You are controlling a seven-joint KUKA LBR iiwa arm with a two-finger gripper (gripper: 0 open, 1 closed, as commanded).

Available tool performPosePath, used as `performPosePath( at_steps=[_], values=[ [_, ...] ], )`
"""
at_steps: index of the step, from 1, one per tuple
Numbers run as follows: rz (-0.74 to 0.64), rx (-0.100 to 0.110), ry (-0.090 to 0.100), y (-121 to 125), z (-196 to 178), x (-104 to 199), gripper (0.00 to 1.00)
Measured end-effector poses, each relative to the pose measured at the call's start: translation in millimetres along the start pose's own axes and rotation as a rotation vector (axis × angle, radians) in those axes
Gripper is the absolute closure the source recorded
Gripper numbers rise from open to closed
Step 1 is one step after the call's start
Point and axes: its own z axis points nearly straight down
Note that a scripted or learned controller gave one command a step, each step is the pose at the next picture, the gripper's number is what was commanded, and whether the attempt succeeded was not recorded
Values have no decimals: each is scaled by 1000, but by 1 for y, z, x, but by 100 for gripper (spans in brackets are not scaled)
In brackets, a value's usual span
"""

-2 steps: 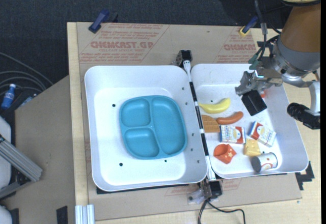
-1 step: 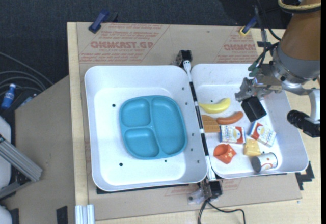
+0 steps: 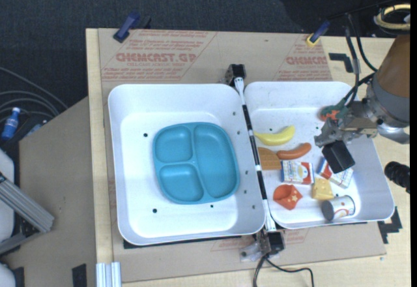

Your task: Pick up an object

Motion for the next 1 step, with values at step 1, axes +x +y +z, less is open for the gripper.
performPosePath(
  at_steps=[1],
  values=[
    [0,-4,-2,47,22,-45,100]
  ],
)
